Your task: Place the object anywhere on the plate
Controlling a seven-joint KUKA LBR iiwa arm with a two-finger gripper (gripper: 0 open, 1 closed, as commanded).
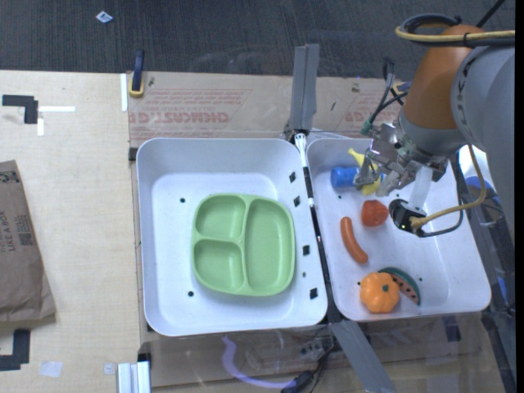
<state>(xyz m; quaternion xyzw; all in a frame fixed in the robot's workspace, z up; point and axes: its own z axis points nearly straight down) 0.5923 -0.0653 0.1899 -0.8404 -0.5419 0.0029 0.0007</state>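
1. Closest to the camera, at the bottom of the frame, I see loose cabling and a grey bracket below the two bins.
2. In the lower right of the right bin an orange pumpkin toy touches a watermelon slice toy. Both sit well apart from the arm, so I judge they are not the target this time.
3. Above them, at the bin's middle, a sausage toy lies at a slant, with a red tomato-like toy just beside its upper end.
4. In the left bin the green plate, split into three compartments, rests flat at the centre with nothing on it. That is my destination, and the task is not yet done.
5. Higher in the frame, the gripper hangs over the upper part of the right bin, reaching in from the right. A blue toy and a yellow piece lie right at its tip. I cannot tell whether the claw is spread or pinching, nor whether it holds anything.
6. Farthest back, across the top centre, a cardboard strip shows reddish printing that reads reversed; I cannot make out the words.
7. At the left edge a brown paper bag carries small printed text, too small to read.
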